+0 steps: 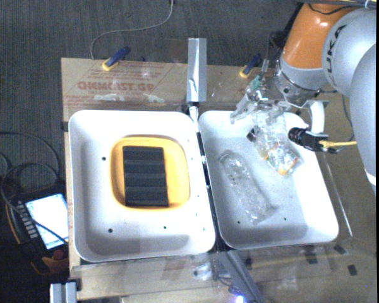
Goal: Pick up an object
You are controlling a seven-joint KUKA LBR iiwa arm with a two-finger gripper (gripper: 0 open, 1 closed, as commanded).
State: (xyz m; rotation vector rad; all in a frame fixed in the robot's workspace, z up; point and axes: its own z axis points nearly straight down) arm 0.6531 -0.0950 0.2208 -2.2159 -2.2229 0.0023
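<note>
Two white bins sit side by side on the bench. The left bin (88, 188) has a yellow tray (180, 169) in its middle, and a black ribbed block (145, 177) lies flat inside that tray.

The right bin (316, 213) has a clear plastic bottle (243, 185) lying on its side, running at a slant from near the bin's centre-left toward the near edge. It is see-through and hard to make out against the white floor. It is apart from the arm, nothing touching it.

The arm (331, 36) comes in from the right, orange band up top, wrist bent down over the far right part of the right bin. The gripper (260, 109) is low there, near the bin's far wall. Right under and beside it is a crumpled clear bag (276, 145) with yellowish and coloured bits inside. The bag is touching or just off the gripper; can't tell whether it is pinched, and can't tell how the gripper is set, too much clutter and glare.

Behind the bins is a cardboard sheet (123, 87) with red print, with a blue-yellow clamp (115, 57) on its far edge. A tablet (47, 216) with a lit screen lies on the floor at the left.
</note>
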